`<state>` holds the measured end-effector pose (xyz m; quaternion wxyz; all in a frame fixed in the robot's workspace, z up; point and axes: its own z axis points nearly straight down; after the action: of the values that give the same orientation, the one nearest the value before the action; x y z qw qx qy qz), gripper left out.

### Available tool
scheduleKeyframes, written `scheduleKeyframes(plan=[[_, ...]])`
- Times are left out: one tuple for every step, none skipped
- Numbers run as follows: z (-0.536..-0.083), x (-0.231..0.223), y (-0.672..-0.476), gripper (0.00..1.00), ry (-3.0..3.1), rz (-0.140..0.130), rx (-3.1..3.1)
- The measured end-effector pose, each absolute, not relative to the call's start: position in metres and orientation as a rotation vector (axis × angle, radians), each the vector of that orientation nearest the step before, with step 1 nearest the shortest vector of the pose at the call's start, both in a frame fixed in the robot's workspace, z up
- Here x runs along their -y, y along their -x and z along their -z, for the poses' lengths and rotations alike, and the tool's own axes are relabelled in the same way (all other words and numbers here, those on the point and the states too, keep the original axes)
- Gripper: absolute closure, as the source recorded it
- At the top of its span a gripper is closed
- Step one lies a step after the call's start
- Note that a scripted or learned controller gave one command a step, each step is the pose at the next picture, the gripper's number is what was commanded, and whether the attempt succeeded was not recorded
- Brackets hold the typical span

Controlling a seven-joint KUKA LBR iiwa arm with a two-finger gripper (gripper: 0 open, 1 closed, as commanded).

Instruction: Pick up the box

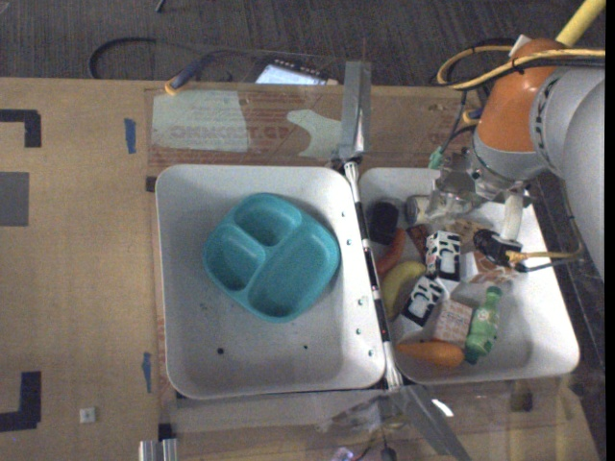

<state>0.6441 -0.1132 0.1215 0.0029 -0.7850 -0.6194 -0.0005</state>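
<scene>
Gripper (pixel 450 203) hangs over the right bin's (pixel 553 339) far end; whether its fingers are spread I cannot tell. Just below lies what looks like the box (pixel 449 321), amid clutter. Left bin (pixel 183 257) bears a teal tray (pixel 272 255).

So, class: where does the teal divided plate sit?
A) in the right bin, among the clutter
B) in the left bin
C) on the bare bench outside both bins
B: the teal divided plate lies flat in the left bin, with the right bin's clutter across the divider.
</scene>
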Motion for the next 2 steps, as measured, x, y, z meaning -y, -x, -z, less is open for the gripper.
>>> scheduleKeyframes(plan=[[-0.087, 0.110, -0.561, 1.00, 2.512, 0.006, 1.888], [-0.185, 0.044, -0.562, 1.00, 2.506, 0.001, 1.895]])
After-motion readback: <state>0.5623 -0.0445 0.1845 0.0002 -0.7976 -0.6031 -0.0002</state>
